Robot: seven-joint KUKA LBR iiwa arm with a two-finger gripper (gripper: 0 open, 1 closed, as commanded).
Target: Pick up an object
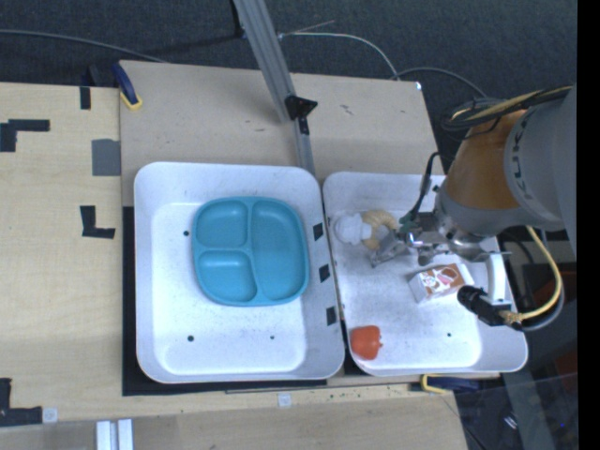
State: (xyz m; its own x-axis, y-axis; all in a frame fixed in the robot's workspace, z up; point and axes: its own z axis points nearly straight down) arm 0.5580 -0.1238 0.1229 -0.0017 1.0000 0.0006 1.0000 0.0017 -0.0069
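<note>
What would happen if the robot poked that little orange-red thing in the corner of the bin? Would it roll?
The orange-red object looks small and rounded, so a poke would probably make it roll or slide. It sits against the right bin's left wall near the front corner, which may stop it going far. Its smooth-looking skin could be slippery for the gripper.

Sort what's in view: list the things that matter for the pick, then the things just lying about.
For the pick:
pincer, low in the right bin
white and tan object beside it
small carton
orange-red object

Lying about:
blue divided plate in the left bin
metal bar across the bench
</note>
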